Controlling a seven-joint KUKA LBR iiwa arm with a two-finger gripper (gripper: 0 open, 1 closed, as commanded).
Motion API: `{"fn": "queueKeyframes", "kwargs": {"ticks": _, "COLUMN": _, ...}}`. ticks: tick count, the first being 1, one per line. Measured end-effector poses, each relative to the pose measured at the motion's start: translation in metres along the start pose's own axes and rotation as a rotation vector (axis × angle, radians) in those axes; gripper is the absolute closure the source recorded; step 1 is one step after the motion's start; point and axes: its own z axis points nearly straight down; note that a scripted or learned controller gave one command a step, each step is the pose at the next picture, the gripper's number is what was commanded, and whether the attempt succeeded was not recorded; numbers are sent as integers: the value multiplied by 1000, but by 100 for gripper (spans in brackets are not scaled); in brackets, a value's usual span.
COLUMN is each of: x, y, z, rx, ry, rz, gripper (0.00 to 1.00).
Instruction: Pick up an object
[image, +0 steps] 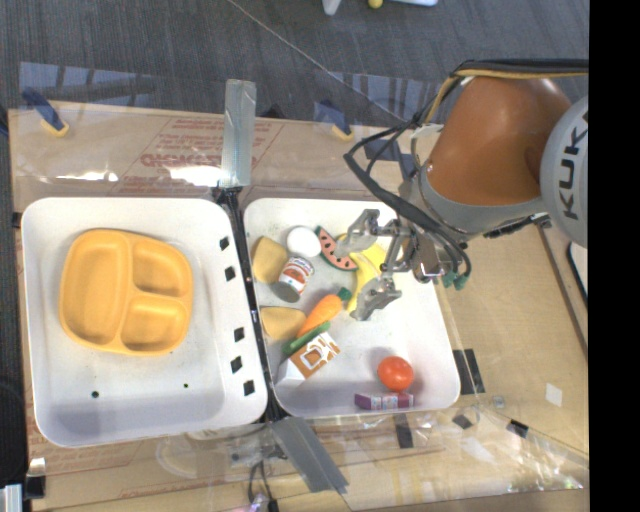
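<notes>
The big grey arm with the orange band (495, 140) reached in from the right, over the right white bin (440, 345). Its metal gripper (368, 262) hung low in that bin with its two fingers spread wide apart, one finger (362, 226) near the top and the other (378, 297) lower down. Nothing was held between them. A soft yellow thing (368, 266) lay in the gap under the fingers, but I could not tell if they touched it.

Just beside the top finger sat a red slice of toy watermelon (336, 250) and a round white ball (302, 240). A small tin with a red label (293, 277) lay near them. A toy orange carrot with a green end (317, 318) lay tilted in the middle. Below it was a little orange and white box (317, 356). A red toy tomato (396, 373) sat near the front, with a flat purple packet (383, 401) just beside it.

The left white bin (60, 400) had a yellow plastic tray with three parts (125, 291) in it
</notes>
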Motion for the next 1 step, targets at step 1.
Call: {"fn": "queueKeyframes", "kwargs": {"ticks": 1, "x": -123, "y": -11, "z": 68, "rx": -3, "ry": 7, "rz": 7, "gripper": 0}}
